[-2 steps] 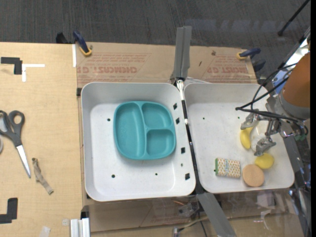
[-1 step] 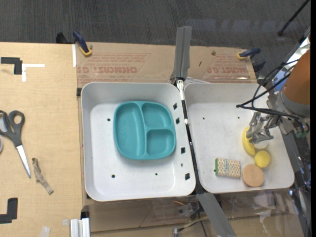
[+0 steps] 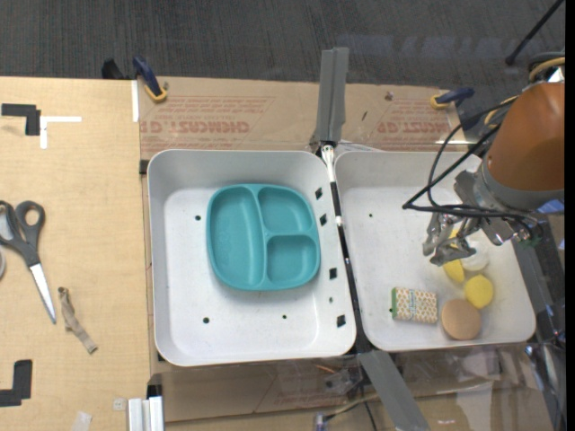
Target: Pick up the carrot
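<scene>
1. Dark carpeted floor lies beyond the desk [image 3: 72, 241], which is covered in brown cardboard.
2. Two shallow white bins stand side by side on the desk: the left bin [image 3: 171, 268] and the right bin [image 3: 377, 259].
3. A teal divided plate [image 3: 264, 237] with three compartments lies flat in the left bin.
4. A pair of scissors [image 3: 27, 250] lies on the desk, well left of the bins.
5. The arm [image 3: 530, 142] reaches over the right bin; the tool [image 3: 446, 245] hangs above the bin's right half.
6. Tool state: cannot tell whether released or clenched.
7. Beneath and just beside the tool lie two yellow items [image 3: 472, 281]; a tan round item [image 3: 462, 319] and a patterned block [image 3: 414, 304] lie nearer the front wall.
8. No item in the right bin can be identified with certainty as the carrot.
</scene>
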Controlling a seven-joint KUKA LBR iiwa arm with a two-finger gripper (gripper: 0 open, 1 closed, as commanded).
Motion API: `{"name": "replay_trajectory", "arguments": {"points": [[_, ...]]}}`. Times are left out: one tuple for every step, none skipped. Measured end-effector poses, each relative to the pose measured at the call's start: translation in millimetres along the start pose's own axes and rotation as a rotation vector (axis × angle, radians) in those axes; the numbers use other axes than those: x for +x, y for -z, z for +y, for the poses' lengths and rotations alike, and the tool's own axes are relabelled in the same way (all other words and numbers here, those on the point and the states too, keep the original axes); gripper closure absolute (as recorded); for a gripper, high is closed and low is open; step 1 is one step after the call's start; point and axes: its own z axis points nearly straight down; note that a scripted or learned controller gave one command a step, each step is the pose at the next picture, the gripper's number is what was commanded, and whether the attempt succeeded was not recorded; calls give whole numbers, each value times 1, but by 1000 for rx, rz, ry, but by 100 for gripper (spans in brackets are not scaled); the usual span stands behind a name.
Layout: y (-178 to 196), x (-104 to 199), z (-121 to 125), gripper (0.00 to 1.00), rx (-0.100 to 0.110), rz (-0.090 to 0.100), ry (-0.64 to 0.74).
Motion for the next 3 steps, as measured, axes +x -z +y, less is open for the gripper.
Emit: {"name": "replay_trajectory", "arguments": {"points": [[104, -46, -56, 100, 1, -2, -155], [-16, 41, -38, 100, -1, 3, 20], [-49, 64, -46, 100, 1, 1, -418]]}}
